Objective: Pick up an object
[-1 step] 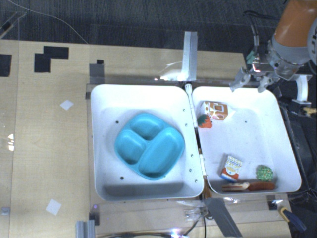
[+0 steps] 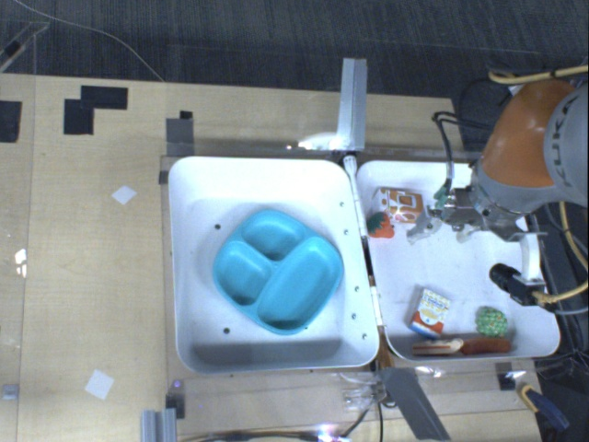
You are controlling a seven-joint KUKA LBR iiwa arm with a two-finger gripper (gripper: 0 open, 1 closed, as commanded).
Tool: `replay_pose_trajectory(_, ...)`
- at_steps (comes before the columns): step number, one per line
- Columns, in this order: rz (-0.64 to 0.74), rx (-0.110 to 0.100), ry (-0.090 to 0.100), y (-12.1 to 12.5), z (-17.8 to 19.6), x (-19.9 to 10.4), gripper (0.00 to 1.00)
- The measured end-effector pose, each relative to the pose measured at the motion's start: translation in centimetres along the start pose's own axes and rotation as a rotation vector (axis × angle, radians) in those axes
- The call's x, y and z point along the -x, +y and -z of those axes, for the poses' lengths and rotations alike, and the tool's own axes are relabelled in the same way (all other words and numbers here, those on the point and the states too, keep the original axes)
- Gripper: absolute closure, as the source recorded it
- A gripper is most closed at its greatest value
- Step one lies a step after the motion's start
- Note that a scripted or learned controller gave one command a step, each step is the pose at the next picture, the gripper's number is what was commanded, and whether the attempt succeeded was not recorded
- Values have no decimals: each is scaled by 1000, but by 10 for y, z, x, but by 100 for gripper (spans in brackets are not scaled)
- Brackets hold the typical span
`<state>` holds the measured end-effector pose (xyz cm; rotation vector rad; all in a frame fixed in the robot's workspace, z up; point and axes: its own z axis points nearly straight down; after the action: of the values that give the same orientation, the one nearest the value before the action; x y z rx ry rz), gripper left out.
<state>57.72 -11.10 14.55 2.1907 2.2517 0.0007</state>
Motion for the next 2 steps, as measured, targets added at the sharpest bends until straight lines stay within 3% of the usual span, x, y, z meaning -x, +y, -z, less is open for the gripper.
replay_pose_trajectory(1,-3,0,0,-52,-38,-4,0)
replay_pose_trajectory(2,317,3,-1,-19,39,-32,0)
